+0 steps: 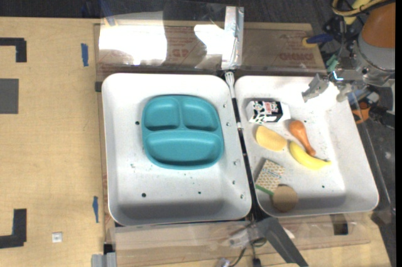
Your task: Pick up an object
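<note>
Two fingers spread apart, holding nothing.

A single fixed camera looks down at a slant on the bench from above, taking in the left bin and the right bin whole. The gripper enters at the view's right, over the right bin's far corner.

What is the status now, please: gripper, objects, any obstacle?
Gripper over right bin's far corner, holding nothing seen. Banana, carrot, black-and-white carton lie untouched in that bin. Teal divided plate in left bin. No obstacle seen.
</note>
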`<state>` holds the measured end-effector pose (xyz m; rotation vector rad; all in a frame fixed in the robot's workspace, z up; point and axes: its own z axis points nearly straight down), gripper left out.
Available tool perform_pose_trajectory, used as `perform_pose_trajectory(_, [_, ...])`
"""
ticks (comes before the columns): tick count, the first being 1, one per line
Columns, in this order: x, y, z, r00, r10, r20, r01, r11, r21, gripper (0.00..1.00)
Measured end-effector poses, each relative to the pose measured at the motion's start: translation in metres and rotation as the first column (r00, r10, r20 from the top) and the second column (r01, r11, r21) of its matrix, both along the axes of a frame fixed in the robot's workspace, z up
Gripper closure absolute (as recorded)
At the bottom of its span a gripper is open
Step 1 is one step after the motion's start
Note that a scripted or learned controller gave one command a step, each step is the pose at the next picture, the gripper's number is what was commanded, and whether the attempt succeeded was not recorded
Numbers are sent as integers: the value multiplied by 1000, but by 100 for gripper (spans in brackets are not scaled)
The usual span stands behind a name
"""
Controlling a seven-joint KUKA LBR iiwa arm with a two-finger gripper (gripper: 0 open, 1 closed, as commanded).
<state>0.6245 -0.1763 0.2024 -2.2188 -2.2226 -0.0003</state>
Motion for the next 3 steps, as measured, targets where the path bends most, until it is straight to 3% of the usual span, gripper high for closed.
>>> perform_pose_trajectory(1, [-57,15,-113,993,114,6,-114,993,-3,0])
perform_pose_trajectory(2, [-56,15,-103,994,113,9,-113,994,-4,100])
perform_pose_trajectory(3, [-1,114,-13,999,40,11,-40,999,2,100])
